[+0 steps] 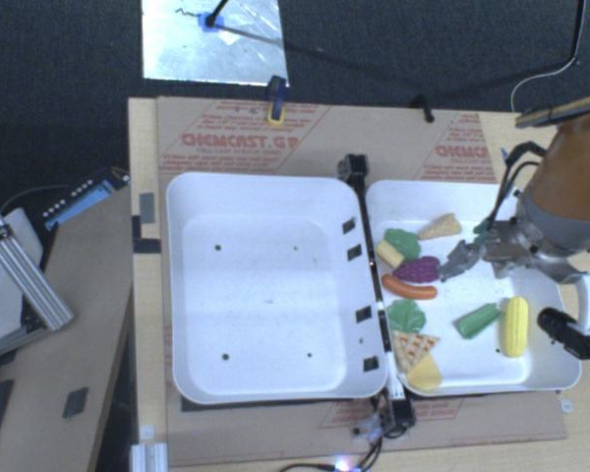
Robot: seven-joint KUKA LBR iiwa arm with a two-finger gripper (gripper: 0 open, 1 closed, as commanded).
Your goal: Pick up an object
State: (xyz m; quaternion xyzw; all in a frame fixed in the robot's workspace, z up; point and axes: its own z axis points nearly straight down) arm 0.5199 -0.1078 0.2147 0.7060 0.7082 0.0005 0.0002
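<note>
**Gripper low over the toy food in the right bin**

The arm (pixel 570 180) comes in from the right edge of the frame, and its gripper (pixel 459 260) hangs just right of the purple grapes (pixel 419 268), near the middle of the right bin (pixel 472 377). Whether its fingers are spread or pressed together I cannot tell from here. Nothing shows pinched in them.

The food sits along that bin's left side: a green piece (pixel 401 241), a yellow wedge (pixel 441 227) above, a red sausage (pixel 410 289) just under the grapes, then a green leaf (pixel 406 314), a waffle slice (pixel 416 344) and a lemon piece (pixel 425 373). A green pepper (pixel 477 320) and corn (pixel 514 325) lie lower right. The left bin (pixel 265 190) fills the centre.
</note>
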